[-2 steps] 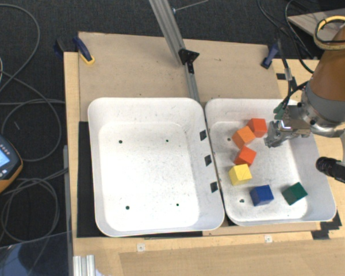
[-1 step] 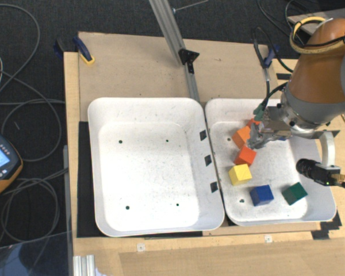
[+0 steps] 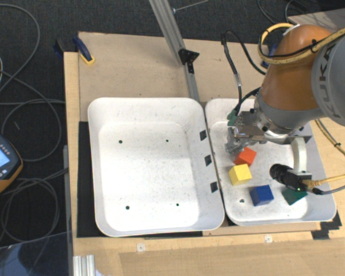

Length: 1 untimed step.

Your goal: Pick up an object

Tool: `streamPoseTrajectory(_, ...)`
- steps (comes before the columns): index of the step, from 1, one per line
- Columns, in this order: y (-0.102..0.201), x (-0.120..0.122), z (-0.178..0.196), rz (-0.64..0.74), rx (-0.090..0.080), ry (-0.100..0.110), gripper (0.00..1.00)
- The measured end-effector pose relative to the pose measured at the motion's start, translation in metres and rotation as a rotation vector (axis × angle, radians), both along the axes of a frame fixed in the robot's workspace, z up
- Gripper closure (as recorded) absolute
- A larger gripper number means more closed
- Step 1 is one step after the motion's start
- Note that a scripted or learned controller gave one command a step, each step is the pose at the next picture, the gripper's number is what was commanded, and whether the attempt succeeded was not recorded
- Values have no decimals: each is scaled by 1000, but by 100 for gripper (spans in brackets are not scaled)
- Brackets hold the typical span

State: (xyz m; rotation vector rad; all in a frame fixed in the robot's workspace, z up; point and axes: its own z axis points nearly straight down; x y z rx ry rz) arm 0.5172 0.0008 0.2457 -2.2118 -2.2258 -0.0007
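Orange block (image 3: 246,156) sits just below the tool (image 3: 239,143), whose grip I cannot tell, beside one yellow block (image 3: 240,174), one blue block (image 3: 261,195) and one green block (image 3: 294,195) in the right bin (image 3: 276,214).

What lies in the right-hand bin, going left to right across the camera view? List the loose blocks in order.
Small yellow cube → small blue cube → dark green block. The small orange block sits above the yellow cube at about the same position across, just below the pincer, so its place is left out.
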Motion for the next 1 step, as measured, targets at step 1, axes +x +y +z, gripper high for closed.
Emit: streamPoseTrajectory(1, 59, -1, 7, 2, 0, -3, 100)
